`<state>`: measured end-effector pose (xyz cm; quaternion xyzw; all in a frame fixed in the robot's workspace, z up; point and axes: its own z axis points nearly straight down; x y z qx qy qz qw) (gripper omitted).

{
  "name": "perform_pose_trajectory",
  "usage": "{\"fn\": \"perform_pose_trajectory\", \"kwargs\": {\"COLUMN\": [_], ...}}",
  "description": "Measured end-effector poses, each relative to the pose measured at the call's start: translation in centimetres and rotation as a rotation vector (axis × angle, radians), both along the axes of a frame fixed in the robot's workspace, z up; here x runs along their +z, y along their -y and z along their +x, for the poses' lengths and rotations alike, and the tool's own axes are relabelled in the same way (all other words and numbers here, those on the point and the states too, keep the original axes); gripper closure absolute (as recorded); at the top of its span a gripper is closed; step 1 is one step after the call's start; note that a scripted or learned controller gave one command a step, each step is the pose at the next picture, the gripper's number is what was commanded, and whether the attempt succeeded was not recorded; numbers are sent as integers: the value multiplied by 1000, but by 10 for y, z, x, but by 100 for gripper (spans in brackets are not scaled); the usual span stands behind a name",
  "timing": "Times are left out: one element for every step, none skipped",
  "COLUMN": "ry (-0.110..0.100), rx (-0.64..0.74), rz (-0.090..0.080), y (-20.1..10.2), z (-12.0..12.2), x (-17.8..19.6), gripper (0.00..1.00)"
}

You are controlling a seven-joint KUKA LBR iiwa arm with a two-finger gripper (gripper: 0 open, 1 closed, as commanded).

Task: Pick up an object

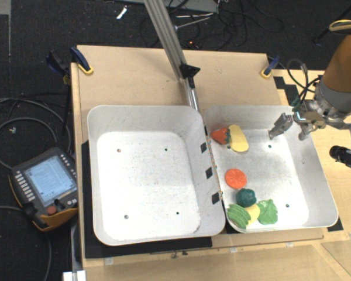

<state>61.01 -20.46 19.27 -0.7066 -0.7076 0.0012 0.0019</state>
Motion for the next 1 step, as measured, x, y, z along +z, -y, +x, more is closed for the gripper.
{"fn": "perform_pose_trajectory", "kwargs": {"ry": [4], "rx": [2], "rz": [-2], "y": [0], "z": [1], "x": [3], "gripper": [0]}}
